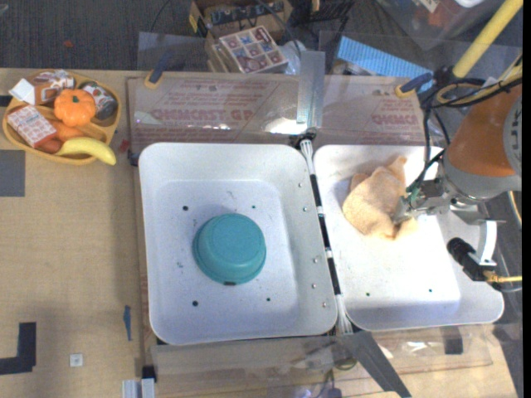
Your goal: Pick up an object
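A tan, crumpled cloth [372, 199] lies in the upper middle of the right white bin [415, 297]. My gripper [404, 211] is down at the cloth's right edge, touching or very close to it. The arm, with its orange band [489, 143], comes in from the right above it. A teal bowl [230, 247] sits upside down in the middle of the left white bin [166, 181].
An orange dish [62, 127] with toy fruit and small boxes sits on the bench at far left. Clear plastic panels [224, 110] stand along the back of both bins. Boxes and cables lie beyond them.
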Robot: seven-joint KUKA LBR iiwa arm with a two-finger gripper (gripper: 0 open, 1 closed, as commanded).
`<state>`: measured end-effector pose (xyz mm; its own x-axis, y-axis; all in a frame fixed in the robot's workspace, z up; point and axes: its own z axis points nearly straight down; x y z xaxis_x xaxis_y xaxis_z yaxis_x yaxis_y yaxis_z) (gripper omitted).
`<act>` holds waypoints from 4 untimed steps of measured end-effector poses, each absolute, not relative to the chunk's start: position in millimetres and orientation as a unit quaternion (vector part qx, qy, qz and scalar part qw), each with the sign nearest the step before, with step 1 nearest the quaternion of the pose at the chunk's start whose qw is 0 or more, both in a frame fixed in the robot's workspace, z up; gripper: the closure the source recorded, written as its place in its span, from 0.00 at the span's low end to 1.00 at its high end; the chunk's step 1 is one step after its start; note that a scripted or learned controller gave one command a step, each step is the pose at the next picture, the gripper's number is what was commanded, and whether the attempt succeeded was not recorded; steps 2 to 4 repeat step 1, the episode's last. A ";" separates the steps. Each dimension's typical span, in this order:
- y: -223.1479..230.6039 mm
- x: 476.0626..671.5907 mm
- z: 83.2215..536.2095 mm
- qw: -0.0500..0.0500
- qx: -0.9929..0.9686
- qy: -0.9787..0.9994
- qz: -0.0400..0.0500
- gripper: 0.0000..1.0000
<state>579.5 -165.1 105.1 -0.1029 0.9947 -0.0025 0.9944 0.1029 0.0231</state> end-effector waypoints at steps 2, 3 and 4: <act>-154.2 603.7 180.5 0.001 0.583 0.812 0.000 1.00; -154.2 603.7 180.5 0.001 0.583 0.812 0.000 1.00; -154.2 603.7 180.5 0.001 0.583 0.812 0.000 1.00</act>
